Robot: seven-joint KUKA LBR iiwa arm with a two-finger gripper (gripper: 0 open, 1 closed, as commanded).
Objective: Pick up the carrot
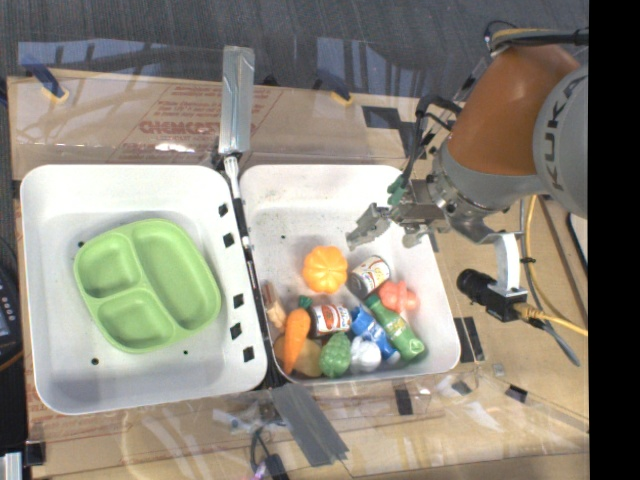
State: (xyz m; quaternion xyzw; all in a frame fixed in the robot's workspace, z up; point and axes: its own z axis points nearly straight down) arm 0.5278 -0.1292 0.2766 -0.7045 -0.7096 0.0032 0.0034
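A: Arm position?
B: Arm reaches in from the right, wrist over the right bin's far right corner. Gripper hangs above bare bin floor, up and to the right of the toy pile.

A: Claw state?
B: One finger points left and down. The other I cannot separate from the wrist hardware, so I cannot tell whether the claw is wide or narrow. Nothing seen between the fingers.

A: Carrot?
B: Carrot lies in the right bin, near corner on the left side, close to the dividing wall. Orange body, lying roughly along the wall. Just right of it, a dark jar. Above it, a small pumpkin.

A: Other contents?
B: A tin right of the pumpkin, a pink piece, a green bottle, a green vegetable at the near wall. All crowded together.

A: Left bin?
B: Left bin holds a green tray with three compartments, set at a tilt.

A: Gripper to carrot?
B: Well apart; pumpkin and tin lie between.
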